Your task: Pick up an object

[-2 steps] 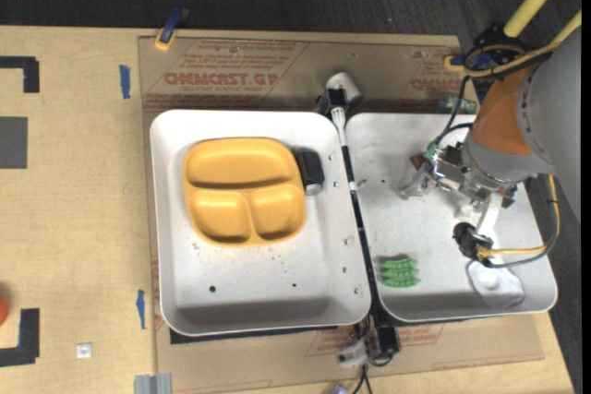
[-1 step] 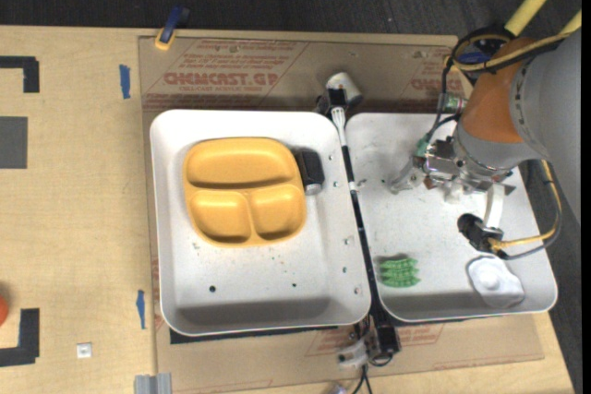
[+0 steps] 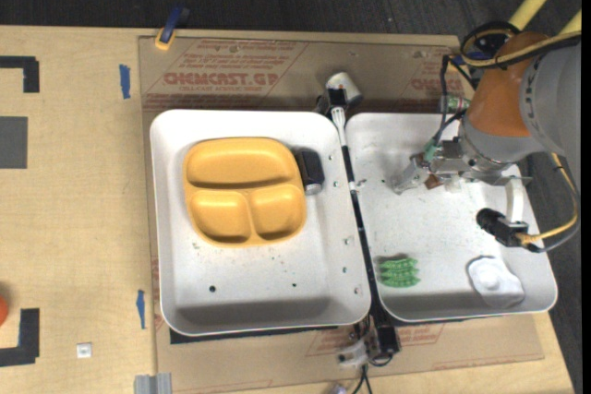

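My gripper hangs low over the back part of the right bin, below the grey arm with its orange band. A small green ridged object lies near that bin's front left. A white rounded object rests in its front right corner. In the left bin sits a yellow divided plate, with a small dark object touching its right side. I see nothing held at the gripper.
A black plug on a yellow cable hangs from the arm over the right bin's right side. The bins meet at a central rim. A clamp stands behind that rim. Brown cardboard lies under both bins.
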